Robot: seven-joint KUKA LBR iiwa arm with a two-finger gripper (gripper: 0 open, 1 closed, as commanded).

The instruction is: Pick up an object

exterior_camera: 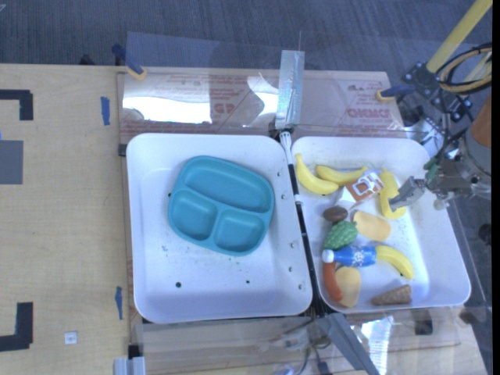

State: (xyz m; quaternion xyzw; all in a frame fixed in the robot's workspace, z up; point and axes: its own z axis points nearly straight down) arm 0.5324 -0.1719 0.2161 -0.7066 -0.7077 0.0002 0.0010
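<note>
The right bin holds several toy foods. Two bananas lie at its back left, with an orange and white box beside them. A third banana curves just left of my gripper. The gripper hangs over the bin's right side, open, with only white bin floor between its fingers. One fingertip is close to that banana, and I cannot tell whether they touch. Nearer the front lie a green piece, a blue bottle, another banana and a brown cone.
The left bin holds a blue divided plate. A metal post rises behind the wall between the bins. Cables and the arm's wrist crowd the right edge. Wooden bench top lies to the left.
</note>
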